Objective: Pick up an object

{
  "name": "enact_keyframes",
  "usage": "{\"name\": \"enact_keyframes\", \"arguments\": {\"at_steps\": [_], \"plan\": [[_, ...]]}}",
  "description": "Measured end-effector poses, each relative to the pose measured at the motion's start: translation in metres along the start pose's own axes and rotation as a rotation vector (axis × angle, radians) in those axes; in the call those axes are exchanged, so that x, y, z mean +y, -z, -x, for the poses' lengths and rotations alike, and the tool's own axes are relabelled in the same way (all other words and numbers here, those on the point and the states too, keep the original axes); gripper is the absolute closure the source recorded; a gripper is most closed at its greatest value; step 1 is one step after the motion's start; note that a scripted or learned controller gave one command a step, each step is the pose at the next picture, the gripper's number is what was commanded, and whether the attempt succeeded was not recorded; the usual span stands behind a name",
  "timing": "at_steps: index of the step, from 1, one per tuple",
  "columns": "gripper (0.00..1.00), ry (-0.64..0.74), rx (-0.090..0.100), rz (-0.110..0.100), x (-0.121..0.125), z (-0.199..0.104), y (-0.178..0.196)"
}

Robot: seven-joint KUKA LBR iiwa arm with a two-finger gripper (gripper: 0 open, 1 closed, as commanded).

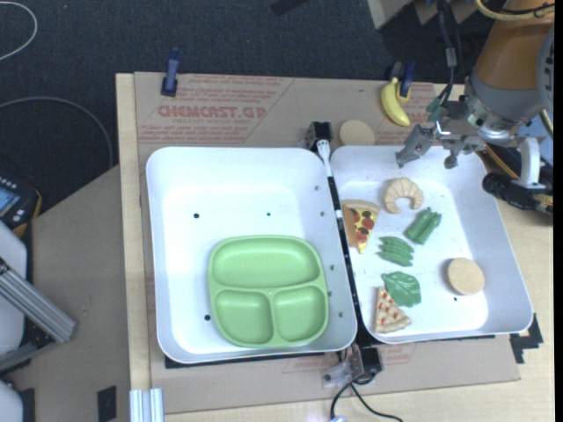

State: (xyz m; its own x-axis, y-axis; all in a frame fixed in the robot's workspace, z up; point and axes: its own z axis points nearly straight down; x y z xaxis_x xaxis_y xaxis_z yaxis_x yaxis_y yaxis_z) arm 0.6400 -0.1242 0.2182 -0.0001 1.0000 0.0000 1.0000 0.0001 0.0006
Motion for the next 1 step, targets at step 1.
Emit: {"name": "enact_keyframes", "arguments": {"at_steps": [1], "plan": [[0.0,-0.001,0.006,-0.018,-0.0667,-0.0333,-0.1226]]}}
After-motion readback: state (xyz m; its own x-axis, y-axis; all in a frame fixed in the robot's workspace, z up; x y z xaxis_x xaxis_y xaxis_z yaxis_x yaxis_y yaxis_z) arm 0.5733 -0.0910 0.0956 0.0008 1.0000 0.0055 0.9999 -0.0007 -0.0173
